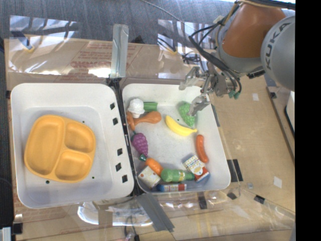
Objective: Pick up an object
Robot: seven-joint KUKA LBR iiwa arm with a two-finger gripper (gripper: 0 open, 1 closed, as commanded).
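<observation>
My gripper [193, 94] hangs over the back right part of the right bin [165, 92], open, with nothing between its fingers. One fingertip [194, 109] is right at a green leafy toy [186, 113], touching it or just above it. The other finger [189, 79] is over the bin's back rim. A yellow banana [179, 126] lies just in front of the green toy. Further left are an orange drumstick [146, 118], a white-topped toy [135, 105] and purple grapes [140, 143].
The right bin's front holds a red sausage [201, 148], a carrot [153, 165], a green cucumber [176, 175], small cartons [194, 164] and a box [147, 177]. The left bin [30, 97] holds a yellow divided plate [60, 147]. Cables [200, 36] trail off the wrist.
</observation>
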